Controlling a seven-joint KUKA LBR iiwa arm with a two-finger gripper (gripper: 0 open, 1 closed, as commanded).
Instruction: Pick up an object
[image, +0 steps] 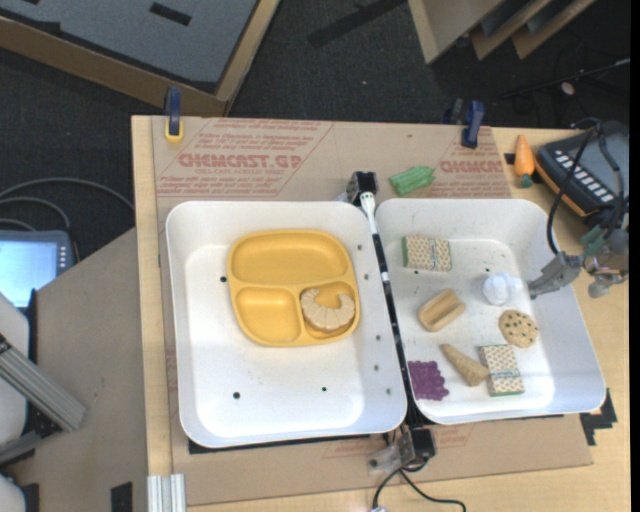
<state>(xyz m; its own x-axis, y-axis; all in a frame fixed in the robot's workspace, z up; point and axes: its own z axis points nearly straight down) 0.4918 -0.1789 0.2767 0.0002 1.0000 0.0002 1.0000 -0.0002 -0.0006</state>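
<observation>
The right bin (566, 392) holds several toy foods: a wafer block (427, 253), a tan bread roll (440, 309), a white ball (497, 289), a cookie (517, 327), a cone (462, 362), a second wafer block (500, 369) and purple grapes (428, 379). My gripper (576, 279) hangs over that bin's right rim, just right of the white ball. It is open, with nothing between its two grey fingers (550, 277).
The left bin (192, 330) carries a yellow divided plate (288, 262) with a bagel piece (328, 308) in its lower right compartment. On the bench behind the bins lie a green toy (412, 180), an orange piece (523, 155) and a black device (580, 175).
</observation>
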